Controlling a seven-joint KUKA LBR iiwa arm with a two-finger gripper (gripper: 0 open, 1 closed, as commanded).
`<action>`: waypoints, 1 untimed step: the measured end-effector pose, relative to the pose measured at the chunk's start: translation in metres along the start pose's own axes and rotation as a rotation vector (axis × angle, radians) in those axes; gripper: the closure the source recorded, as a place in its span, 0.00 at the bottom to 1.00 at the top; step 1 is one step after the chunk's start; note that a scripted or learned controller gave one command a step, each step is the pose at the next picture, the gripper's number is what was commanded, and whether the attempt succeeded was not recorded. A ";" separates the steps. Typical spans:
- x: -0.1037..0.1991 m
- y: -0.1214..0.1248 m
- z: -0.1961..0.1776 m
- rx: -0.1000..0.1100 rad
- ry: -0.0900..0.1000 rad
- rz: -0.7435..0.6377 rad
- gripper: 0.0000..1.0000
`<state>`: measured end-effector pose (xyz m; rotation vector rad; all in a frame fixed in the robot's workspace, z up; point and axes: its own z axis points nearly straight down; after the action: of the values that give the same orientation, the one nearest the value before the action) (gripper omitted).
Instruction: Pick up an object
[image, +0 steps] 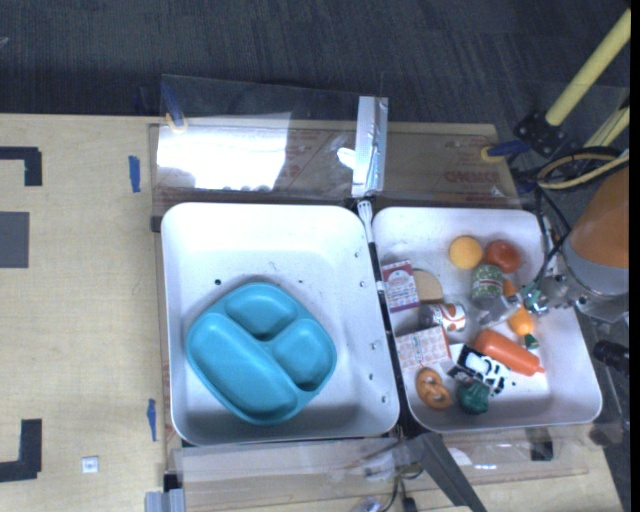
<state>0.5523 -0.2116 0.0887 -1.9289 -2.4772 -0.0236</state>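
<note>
Gripper (535, 298) is poised at the right bin's (575, 400) right edge; finger state cannot be told. Carrot (508, 352) is nearby.

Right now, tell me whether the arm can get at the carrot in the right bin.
Probably yes. The carrot lies uncovered on the right bin floor, close to the arm, though the green toy and cow-patterned item crowd its left end.

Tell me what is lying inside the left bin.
The left bin holds one thing: a blue divided plate with three compartments, resting toward the bin's front. Nothing visible sits in its compartments. Whatever is under the plate is covered, so I cannot tell.
</note>
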 end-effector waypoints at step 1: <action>0.000 0.000 0.000 0.000 0.000 0.000 0.00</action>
<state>0.5523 -0.2118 0.0887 -1.9291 -2.4772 -0.0239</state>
